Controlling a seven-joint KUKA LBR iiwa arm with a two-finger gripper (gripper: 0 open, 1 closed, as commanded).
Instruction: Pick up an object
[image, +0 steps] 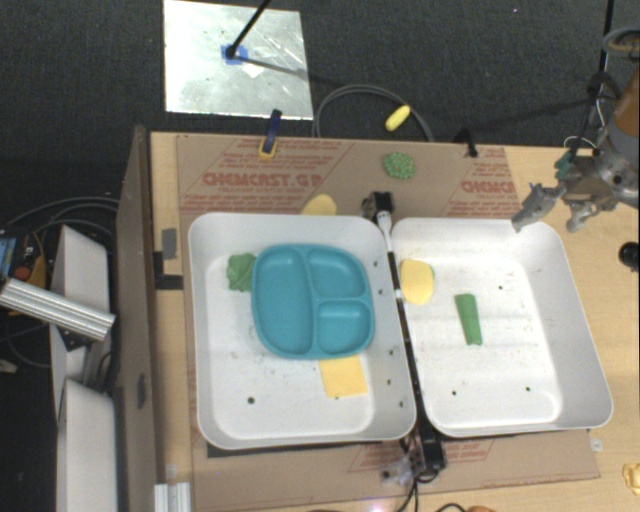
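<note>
The gripper (553, 207) hangs at about 2 o'clock in the view, above the far right corner of the right white shallow plastic bin (560, 330). Its two fingers stand wide apart, with nothing between them. The green stick-shaped object (468, 318) lies near the middle of this bin, at about 7 o'clock from the gripper and well apart from it. The yellow oval soft object (417, 281) lies against the left wall of the same bin, further from the gripper.

In the left white shallow plastic bin (215, 340) there is a blue plastic plate with three compartments (312, 300). A small green leafy piece (241, 270) touches it at 9 o'clock, and a flat yellow square piece (344, 378) lies just beside it at 6 o'clock.

Both bins stand on a brown cardboard sheet with red print (260, 175), which covers the surface. On the cardboard, at 12 o'clock from the bins, there are a round green knobby object (399, 165) and a yellow rounded object (319, 206) just behind the left bin's rim. Dark carpet floor (70, 100) is behind, with a shiny metal sheet (238, 58).

The green stick has open bin floor on all sides. The yellow oval is close to the wall.
</note>
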